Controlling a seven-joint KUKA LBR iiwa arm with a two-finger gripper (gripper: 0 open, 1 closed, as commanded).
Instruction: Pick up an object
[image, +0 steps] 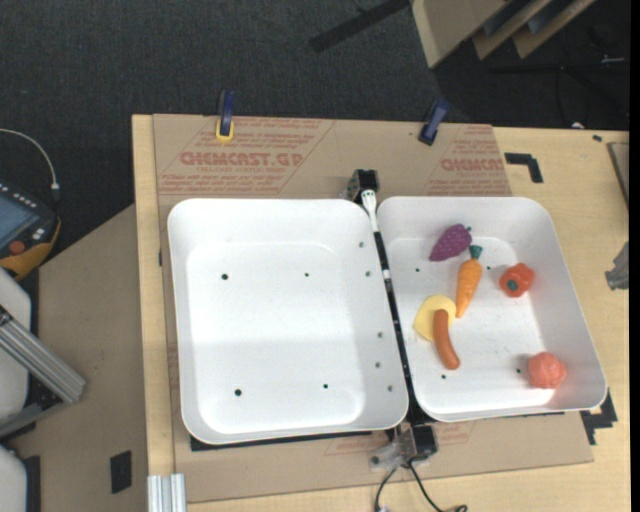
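The right bin (560, 300) holds several toy foods. A purple bunch of grapes (451, 241) lies near its far side, with an orange carrot (468, 281) just below it. A red pepper (516, 280) sits to the right of the carrot. A yellow piece (430, 315) lies near the bin's left wall, and an orange-red sausage (446, 340) rests against it. A pinkish-red round fruit (546, 370) sits at the near right corner.
The left bin (200, 300) stands beside the right one on a cardboard sheet (300, 150) held by clamps (226, 120). A metal rail (40, 355) and a screen device (20, 225) lie at the left. A grey part (620, 275) pokes in at the right edge.
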